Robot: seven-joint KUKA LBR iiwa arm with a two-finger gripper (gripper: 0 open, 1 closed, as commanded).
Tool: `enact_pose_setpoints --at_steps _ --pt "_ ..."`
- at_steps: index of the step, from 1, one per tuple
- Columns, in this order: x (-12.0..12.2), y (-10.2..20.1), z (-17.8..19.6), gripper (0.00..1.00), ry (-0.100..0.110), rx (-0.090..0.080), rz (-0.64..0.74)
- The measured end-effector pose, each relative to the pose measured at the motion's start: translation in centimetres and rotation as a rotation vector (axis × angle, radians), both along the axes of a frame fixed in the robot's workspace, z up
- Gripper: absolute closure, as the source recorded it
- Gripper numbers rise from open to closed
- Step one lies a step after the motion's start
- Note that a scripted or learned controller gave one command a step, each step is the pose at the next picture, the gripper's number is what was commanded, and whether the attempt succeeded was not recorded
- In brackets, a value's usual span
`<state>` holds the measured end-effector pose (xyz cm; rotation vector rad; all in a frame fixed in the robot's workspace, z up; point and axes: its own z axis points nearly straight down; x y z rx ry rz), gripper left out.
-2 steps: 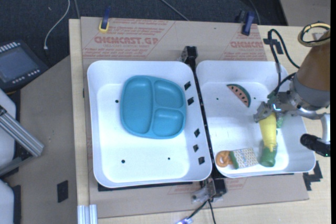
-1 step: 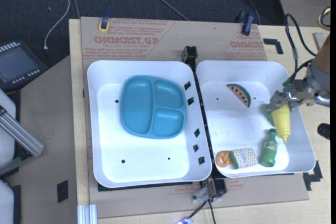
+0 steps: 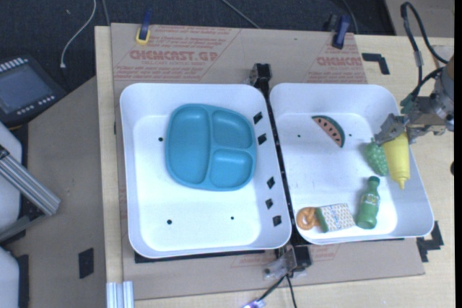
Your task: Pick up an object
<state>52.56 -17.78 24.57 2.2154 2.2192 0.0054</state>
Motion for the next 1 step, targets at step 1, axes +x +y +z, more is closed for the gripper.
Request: enact_pose_setpoints --at_steps 1 --pt "0.88 6.11 -0.41 1.0 0.007 0.004 0.004"
